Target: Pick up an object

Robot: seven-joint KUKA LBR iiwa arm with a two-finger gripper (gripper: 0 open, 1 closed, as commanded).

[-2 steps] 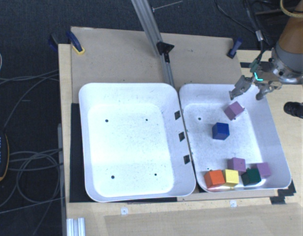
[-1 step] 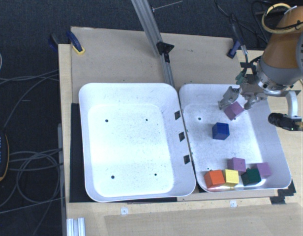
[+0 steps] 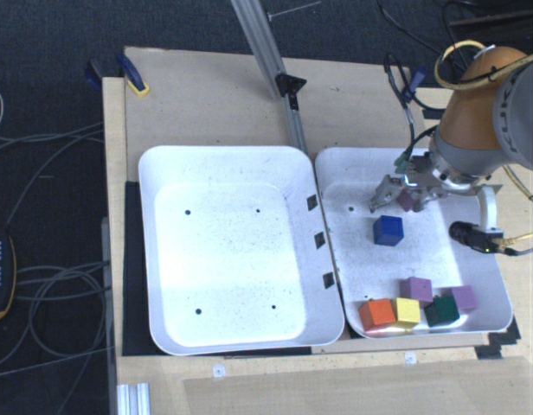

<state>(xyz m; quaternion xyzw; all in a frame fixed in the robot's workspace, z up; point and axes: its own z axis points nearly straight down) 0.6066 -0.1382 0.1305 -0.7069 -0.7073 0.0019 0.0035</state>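
Observation:
My gripper [image 3: 404, 201] hangs over the back of the right bin [image 3: 353, 258], below the orange band of the arm. Its fingers [image 3: 378, 199] are spread apart, so it is open. A small dull-purple block [image 3: 411, 200] shows in the gap between them, nearer the right finger; I cannot tell whether it rests on the bin floor. A blue cube [image 3: 388, 230] lies just in front of the gripper, apart from it. Along the bin's front wall sit an orange block [image 3: 378, 312], a yellow block [image 3: 407, 310], a green block [image 3: 440, 310] and two purple blocks [image 3: 417, 288] [image 3: 463, 297].
The left bin [image 3: 163, 232] stands beside the right one, with black clips [image 3: 318, 239] on the shared wall. A metal pole [image 3: 266, 50] slants across the back of the bench. Cables and a black connector [image 3: 471, 235] hang by the arm at the right bin's edge.

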